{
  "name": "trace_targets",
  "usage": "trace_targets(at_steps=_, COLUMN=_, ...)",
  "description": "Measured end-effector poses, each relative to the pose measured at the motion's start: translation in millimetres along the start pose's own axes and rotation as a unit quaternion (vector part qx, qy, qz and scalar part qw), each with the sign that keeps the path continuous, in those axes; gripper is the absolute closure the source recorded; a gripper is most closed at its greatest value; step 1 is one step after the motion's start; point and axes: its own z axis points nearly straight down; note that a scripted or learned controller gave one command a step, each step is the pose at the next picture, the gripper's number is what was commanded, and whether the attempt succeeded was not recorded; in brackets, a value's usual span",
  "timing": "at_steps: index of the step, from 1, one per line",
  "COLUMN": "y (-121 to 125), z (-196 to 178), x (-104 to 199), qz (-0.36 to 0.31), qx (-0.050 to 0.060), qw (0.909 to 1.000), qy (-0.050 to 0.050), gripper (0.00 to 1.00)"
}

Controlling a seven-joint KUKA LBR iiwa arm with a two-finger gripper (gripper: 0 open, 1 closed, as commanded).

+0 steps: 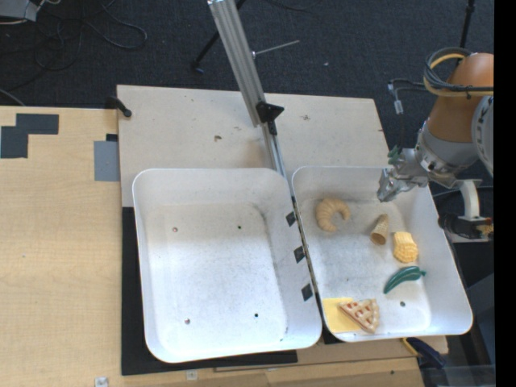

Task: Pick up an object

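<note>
Bench [193,135] of pale board bears two white bins; dark carpet lies behind. Right bin [451,297] holds a tan curved croissant [332,213], just left of the gripper [388,190].

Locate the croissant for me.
The croissant lies in the right bin, in its upper left part near the divider, left of the small cone and the corn cob.
</note>
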Motion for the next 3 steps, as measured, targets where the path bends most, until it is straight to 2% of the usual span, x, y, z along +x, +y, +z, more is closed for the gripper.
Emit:
trace_targets(at_steps=2, y=3, z=-87, x=-2, qz=0.000, qx=-0.002, qw=1.0000, qy=-0.001, gripper=1.00)
trace_targets(at_steps=3, y=4, z=-106, x=-3, qz=0.000, qx=-0.002, qw=1.0000, qy=0.000, gripper=1.00)
